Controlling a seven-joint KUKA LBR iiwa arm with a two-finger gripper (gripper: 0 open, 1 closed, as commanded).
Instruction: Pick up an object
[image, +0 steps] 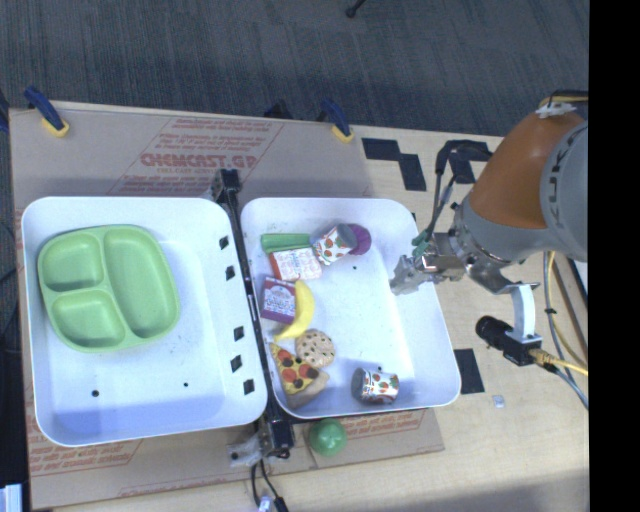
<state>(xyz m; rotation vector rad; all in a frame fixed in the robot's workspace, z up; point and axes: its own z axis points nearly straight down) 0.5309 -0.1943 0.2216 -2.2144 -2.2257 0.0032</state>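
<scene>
The right bin (425, 330) holds several toy foods. A green bar (286, 241), a purple can with a fruit label (343, 242) and a pink-and-white carton (296, 264) lie at its far end. Below them are a purple box (278, 298), a yellow banana (300, 310), a cookie (315, 347), a pizza slice (295, 376) and a small printed can (376, 384). My gripper (408, 274) hangs over the bin's right rim, apart from all of them, with nothing seen in it.
The left bin (130, 400) holds a green divided plate (107, 285). A green ball (326, 436) lies on the cardboard just outside the right bin's near edge. The arm's orange band (520, 180) and cables fill the right side.
</scene>
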